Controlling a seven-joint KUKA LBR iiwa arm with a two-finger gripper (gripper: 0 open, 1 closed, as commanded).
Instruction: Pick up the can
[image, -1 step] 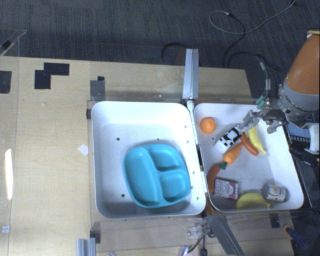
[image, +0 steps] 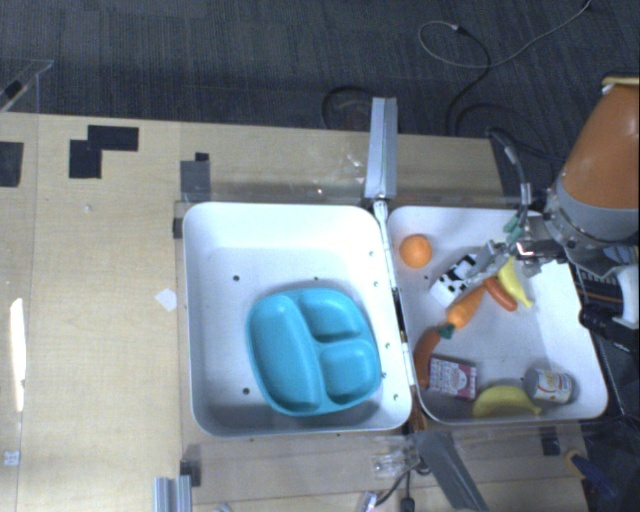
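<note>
The arm (image: 600, 150) is reaching in from three o'clock, leaning over the right bin (image: 590, 400), its orange band cut off by the frame edge. The gripper (image: 515, 245) is hanging at the bin's upper part, just above a banana (image: 513, 283); its state is too blurred to tell. The can (image: 550, 384) is lying on its side at the bin's five o'clock, beside another banana (image: 505, 400).

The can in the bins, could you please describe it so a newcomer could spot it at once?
Look in the right-hand white bin, at the near right corner. The can lies on its side there, just right of a yellow banana. It is the only silvery, cylindrical item; everything around it is toy fruit, vegetables or a small carton.
</note>
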